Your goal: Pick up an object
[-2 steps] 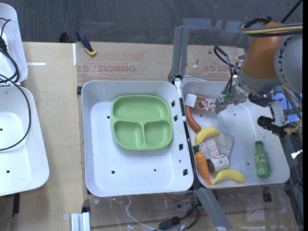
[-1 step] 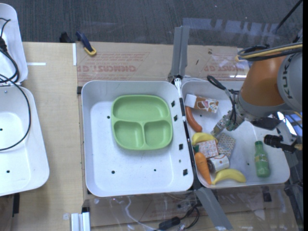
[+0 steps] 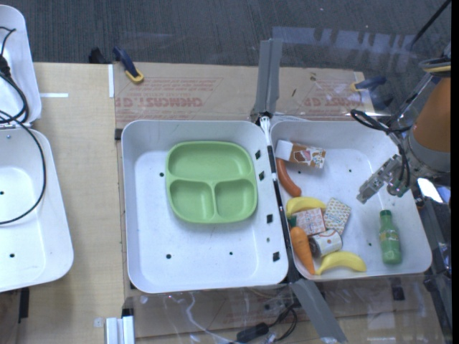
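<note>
Green plastic bottle (image 3: 389,238) with a pale cap lies nearest the end effector (image 3: 378,182), just below it near the right wall of the right white bin (image 3: 423,264), and looks the likeliest pick. How far the end effector is open I cannot tell; nothing is visibly held in it, and it hangs above bare bin floor. The bottle is probably light, stiff and smooth, so it could slip; a grip across its narrow body seems safest. Further left lie a patterned square packet (image 3: 337,214), two yellow bananas (image 3: 343,263), an orange carrot (image 3: 302,249) and a small carton (image 3: 307,155). The left bin (image 3: 143,264) on the table (image 3: 72,92) holds a green divided tray (image 3: 211,181).
</note>
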